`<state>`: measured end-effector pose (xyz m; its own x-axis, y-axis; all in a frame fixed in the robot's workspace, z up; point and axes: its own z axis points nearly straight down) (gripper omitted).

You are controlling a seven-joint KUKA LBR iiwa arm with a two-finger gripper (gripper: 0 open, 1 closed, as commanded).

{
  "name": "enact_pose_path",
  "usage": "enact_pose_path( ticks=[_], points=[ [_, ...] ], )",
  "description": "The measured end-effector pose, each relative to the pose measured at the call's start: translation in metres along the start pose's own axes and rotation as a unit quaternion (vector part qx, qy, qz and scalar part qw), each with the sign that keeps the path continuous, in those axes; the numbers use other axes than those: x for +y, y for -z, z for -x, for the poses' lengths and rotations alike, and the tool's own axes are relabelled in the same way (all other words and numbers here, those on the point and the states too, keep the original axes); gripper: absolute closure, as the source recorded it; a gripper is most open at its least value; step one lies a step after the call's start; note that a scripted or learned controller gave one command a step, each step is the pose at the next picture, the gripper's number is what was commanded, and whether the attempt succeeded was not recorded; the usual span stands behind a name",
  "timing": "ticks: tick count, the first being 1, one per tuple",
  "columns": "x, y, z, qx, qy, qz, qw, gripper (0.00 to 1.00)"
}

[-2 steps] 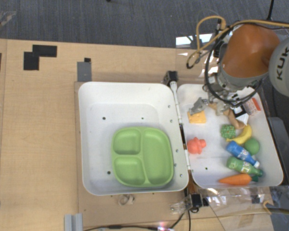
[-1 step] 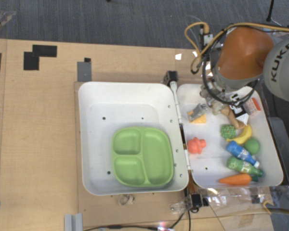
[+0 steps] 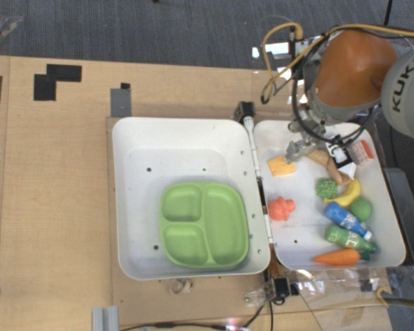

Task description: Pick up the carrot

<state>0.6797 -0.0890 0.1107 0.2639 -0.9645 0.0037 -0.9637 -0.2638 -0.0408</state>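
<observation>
Counting one carrot [image 3: 337, 257], two bins [image 3: 193, 135].

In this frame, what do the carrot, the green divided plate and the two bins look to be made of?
The carrot looks like moulded toy plastic: even orange colour, smooth surface with a slight sheen. The green divided plate also reads as plastic, matte, with soft rounded compartment ridges. The left bin and the right bin appear to be thin white plastic, smooth with rounded corners; the exact material cannot be told.

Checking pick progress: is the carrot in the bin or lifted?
In the bin: the carrot lies flat at the right bin's near edge, apart from the tool.
</observation>
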Motion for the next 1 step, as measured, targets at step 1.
enact_pose_path(
  ticks=[1],
  points=[
    [0.0008, -0.0016, 0.0007, -0.001, 0.000, 0.001, 1.0000, 0.00]
  ],
)
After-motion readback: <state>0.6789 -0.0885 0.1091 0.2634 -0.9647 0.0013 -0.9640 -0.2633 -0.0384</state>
